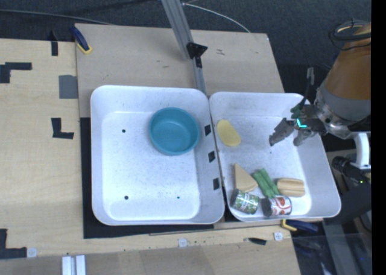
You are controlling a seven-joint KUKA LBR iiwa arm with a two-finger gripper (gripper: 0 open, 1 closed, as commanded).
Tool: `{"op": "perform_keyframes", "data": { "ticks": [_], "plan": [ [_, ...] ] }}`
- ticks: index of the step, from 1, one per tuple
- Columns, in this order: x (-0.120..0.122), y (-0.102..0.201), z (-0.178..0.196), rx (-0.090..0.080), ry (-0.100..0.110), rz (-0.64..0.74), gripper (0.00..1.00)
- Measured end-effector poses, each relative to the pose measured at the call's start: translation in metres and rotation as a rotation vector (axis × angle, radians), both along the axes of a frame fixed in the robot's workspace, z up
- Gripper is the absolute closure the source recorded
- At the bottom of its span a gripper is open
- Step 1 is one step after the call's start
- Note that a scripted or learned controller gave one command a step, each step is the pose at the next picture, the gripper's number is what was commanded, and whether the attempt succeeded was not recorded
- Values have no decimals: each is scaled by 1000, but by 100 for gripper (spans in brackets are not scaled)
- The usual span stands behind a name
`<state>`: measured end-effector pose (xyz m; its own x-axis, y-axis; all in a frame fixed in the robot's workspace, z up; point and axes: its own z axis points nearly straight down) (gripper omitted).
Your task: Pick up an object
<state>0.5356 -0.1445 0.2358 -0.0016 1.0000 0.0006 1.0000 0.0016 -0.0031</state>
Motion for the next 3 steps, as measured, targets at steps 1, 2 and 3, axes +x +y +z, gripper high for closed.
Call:
{"op": "perform_keyframes", "data": {
  "ticks": [1, 2, 3],
  "plan": [
    [0, 0, 1, 0, -2, 0, 0],
    [10, -1, -54, -1, 3, 0, 0],
    [16, -4, -114, 0, 3, -1, 0]
  ]
}}
